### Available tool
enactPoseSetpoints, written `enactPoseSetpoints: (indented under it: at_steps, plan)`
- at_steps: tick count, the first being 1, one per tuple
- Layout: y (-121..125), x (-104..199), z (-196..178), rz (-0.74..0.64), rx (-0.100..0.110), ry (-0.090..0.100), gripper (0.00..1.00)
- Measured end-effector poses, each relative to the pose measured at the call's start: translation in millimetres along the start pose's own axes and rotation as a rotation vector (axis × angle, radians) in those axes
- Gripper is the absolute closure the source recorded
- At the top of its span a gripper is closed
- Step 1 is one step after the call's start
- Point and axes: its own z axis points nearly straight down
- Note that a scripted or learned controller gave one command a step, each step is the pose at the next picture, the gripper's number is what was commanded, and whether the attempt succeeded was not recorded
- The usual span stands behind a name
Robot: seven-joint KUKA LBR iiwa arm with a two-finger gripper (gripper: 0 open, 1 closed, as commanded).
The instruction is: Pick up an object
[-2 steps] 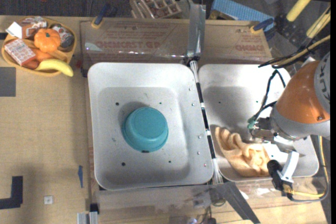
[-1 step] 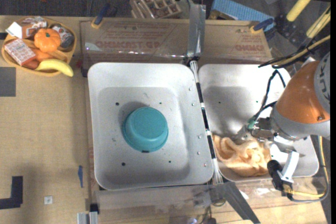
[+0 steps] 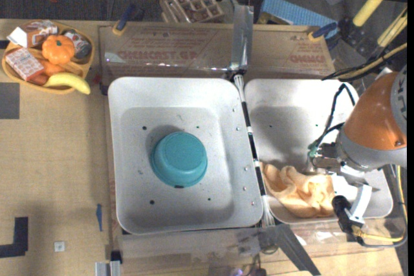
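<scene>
We see the gripper [image 3: 330, 185] low in the right bin [image 3: 284, 106], at the right end of the cloth [image 3: 299, 189]. The wrist covers it from above, so we cannot tell its state, and we cannot say that it holds anything.

We judge that the task is in its middle part: the arm [image 3: 378, 123] is already down at an object, but nothing is lifted. The cloth lies on the floor of the bin, at the front edge. What is left is to close on it, if this is not done, and to raise it clear of the bin.

The cloth is pale orange and soft. It lies crumpled, with folds and a loose outline, so it has no firm edge to take. The arm is grey with a glossy orange band, and black cables hang beside it.

The left bin [image 3: 129, 106] holds a bowl [image 3: 180, 158], well apart from the gripper. It is teal, round and smooth, and it seems to stand upside down. Both bins are white, shallow, with rounded corners and a matte surface.

On the wooden table [image 3: 45, 165], far to the left, a dish [image 3: 13, 68] carries toy food, such as a banana [image 3: 68, 81] and a small pumpkin [image 3: 58, 48].
</scene>
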Motion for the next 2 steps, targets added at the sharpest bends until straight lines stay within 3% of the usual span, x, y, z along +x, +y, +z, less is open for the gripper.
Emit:
enactPoseSetpoints:
  at_steps: [1, 2]
  plan:
    - [2.7, -19.3, 17.1, -0.129, 0.012, 0.003, 1.0]
    - [1.9, -20.2, 18.6, -0.128, 0.014, 0.001, 0.0]
